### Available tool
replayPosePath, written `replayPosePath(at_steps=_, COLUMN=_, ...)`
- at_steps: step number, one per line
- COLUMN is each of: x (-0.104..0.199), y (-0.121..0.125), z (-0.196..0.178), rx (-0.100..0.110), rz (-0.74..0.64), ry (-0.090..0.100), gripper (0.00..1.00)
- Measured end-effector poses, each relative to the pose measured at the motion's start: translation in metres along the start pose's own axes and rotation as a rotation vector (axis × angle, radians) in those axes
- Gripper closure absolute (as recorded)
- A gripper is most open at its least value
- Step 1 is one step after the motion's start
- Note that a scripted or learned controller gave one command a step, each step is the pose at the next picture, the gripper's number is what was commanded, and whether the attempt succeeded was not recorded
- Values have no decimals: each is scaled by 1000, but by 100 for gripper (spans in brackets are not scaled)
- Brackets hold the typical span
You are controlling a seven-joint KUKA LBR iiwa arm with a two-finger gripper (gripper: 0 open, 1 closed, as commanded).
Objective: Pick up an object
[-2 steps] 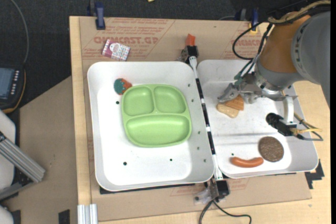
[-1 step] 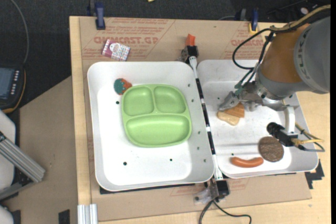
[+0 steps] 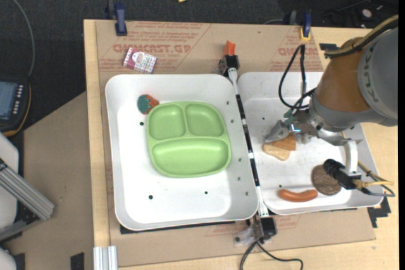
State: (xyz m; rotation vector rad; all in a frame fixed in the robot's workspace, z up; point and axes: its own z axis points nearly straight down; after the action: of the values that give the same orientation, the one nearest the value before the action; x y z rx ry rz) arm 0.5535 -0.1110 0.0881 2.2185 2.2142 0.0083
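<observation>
Pincer [image 3: 281,131], state unclear, touches toast [image 3: 280,148]; sausage [image 3: 298,195] and brown disc [image 3: 325,181] lie near.

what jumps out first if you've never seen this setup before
The pale green three-compartment plastic tray stands out first, lying in the left shallow white bin. Next comes the grey arm's end effector, low in the right shallow white bin just above a tan toast-like piece, with a red sausage-shaped toy nearer the front edge.

Your arm [image 3: 354,82] enters from 3 o'clock, wrist bent down; claw [image 3: 281,131] points toward 9 o'clock, held low.
</observation>
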Motion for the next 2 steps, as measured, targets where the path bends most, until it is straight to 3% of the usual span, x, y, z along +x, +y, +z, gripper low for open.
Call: replayPosePath(at_steps=2, x=8, y=-7, z=0, rx=-1, rz=-1, ry=0, gripper=0)
